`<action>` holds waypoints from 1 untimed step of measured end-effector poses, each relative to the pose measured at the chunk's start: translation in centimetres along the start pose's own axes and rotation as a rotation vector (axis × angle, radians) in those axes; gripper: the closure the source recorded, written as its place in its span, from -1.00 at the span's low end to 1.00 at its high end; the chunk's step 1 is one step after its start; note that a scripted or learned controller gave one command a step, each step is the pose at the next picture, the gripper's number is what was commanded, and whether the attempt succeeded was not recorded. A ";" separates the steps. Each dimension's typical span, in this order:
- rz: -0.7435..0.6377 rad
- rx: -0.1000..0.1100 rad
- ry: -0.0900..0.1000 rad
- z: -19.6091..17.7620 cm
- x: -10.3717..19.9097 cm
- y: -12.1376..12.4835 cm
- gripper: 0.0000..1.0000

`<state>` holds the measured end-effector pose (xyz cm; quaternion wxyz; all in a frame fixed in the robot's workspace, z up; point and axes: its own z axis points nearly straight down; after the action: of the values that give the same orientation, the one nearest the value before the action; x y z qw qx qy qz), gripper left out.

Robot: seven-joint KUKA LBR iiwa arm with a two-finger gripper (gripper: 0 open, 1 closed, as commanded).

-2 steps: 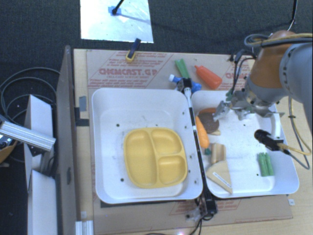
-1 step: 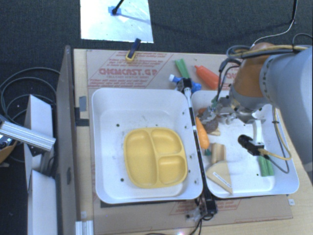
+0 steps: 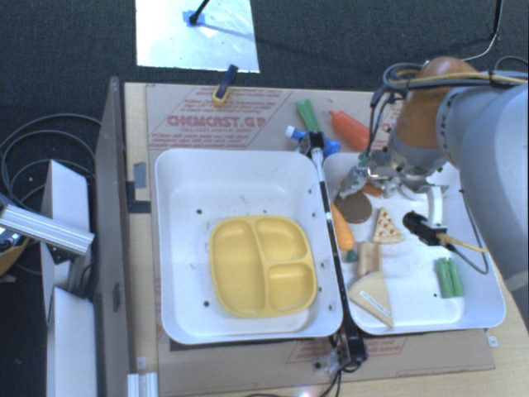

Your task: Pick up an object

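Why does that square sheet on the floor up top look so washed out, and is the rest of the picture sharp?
In the camera view, the sheet catches glare, so it reads bluish white. The yellow divided tray in the left bin is evenly lit with soft shadows. The arm at the right looks soft and slightly blurred, and the small items under the gripper are hard to make out.

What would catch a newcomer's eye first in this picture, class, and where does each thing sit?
The bright yellow divided plate stands out, lying in the middle of the left bin. Next comes the grey arm with its orange band, reaching in from the right over the right bin, where small toy foods lie scattered, among them an orange carrot.
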<state>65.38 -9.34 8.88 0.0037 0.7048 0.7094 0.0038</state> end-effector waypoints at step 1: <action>0.005 0.000 0.001 0.0 -1.2 0.1 -1.00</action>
<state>65.48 -10.53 8.90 0.0034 0.7065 0.7077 0.0042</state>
